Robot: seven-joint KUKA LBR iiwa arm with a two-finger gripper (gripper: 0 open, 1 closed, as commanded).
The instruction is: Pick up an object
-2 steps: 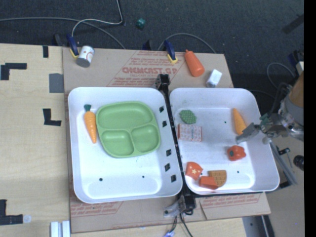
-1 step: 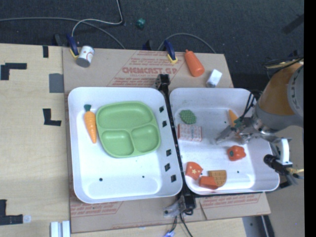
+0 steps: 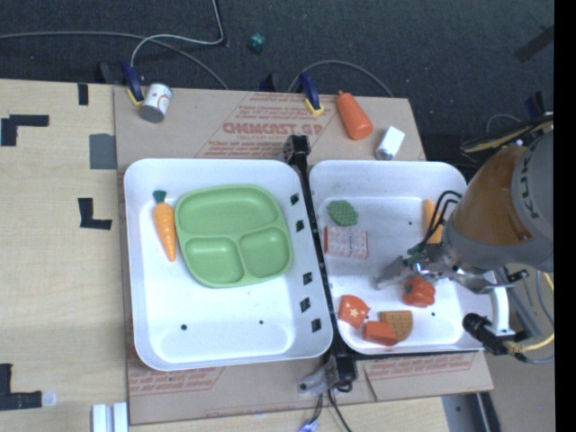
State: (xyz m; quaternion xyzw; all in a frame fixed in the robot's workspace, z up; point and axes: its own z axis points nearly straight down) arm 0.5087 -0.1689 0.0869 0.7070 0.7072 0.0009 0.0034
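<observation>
Two white bins side by side; the left bin holds a green tray with a carrot just beside its left edge; in the right bin, the gripper hangs over a red toy; a green piece, a patterned card, and more toy foods near the front wall; an orange bottle lies behind the bins.

- I read this as a robotics lab, not a home.
- Two white bins sit clamped on a cardboard sheet over a plywood bench.
- Loose cables cross a dark carpet.
- Toy food fills the bins; an industrial arm reaches in.
</observation>
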